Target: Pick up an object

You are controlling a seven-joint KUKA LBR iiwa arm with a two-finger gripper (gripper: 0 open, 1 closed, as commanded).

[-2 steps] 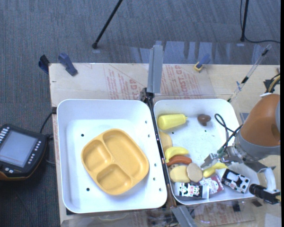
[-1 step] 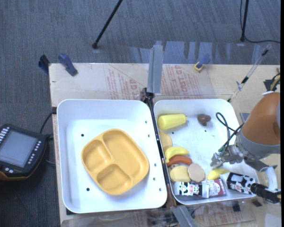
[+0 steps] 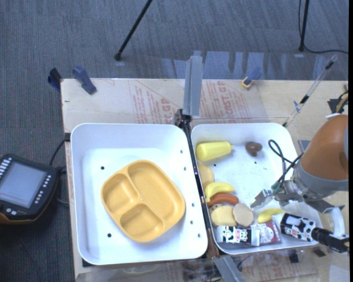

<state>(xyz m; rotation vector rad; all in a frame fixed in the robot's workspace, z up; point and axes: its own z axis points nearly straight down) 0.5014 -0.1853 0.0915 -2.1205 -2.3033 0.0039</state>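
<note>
Milk cartons [image 3: 250, 235] line the right bin [image 3: 235, 128] (toy food above); yellow tray [image 3: 142, 200] fills the left; claw [image 3: 269, 196] state unclear.

You are looking at a robotics lab or test cell, not a home or a kitchen. The bench [image 3: 165, 101] is a plain board with printed lettering and clamps [image 3: 82, 80] at its edge, set on grey carpet [image 3: 59, 28]. Two white bins [image 3: 85, 157] sit side by side on it, and the food in them looks like plastic toy pieces. A handheld control pendant [image 3: 17, 187] with a screen lies on the floor to the left. Thin black legs [image 3: 138, 22], probably of a tripod or stand, rise behind the bench. Loose cables [image 3: 279, 151] trail near the grey-and-orange arm [image 3: 329, 154].
</note>
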